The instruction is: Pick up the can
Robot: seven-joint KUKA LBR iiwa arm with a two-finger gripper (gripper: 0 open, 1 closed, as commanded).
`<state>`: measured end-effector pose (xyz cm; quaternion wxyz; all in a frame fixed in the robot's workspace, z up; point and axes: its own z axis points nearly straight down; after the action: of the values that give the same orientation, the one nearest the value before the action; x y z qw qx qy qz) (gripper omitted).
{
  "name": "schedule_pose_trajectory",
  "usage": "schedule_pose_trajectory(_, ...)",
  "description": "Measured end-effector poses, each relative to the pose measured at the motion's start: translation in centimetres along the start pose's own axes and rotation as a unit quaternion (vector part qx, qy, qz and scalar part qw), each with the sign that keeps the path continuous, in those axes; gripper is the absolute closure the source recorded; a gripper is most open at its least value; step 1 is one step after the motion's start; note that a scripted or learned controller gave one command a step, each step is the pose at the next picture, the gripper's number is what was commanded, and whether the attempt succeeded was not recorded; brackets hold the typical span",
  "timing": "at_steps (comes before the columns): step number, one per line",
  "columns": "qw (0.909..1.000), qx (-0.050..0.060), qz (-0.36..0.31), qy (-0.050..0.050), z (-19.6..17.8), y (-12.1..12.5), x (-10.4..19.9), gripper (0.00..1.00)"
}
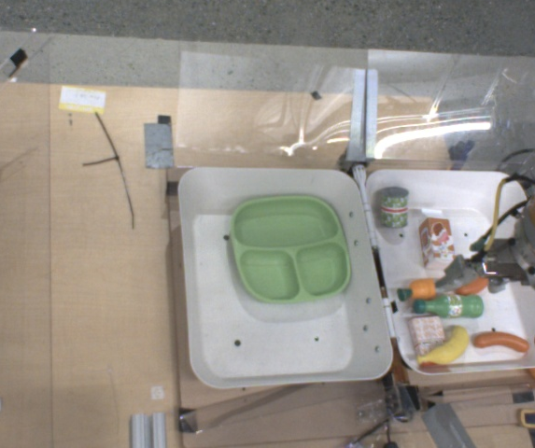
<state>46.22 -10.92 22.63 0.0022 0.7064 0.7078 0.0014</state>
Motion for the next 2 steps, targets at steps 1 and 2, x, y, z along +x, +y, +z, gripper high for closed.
schedule_pose_trajectory(1,0.9985,0.001,0.055,0.0,13.3,6.0,-2.3,0.0)
schedule_pose_trajectory(2,0.9879,0.0,0.155,0.0,13.5,12.6,-2.4,0.0)
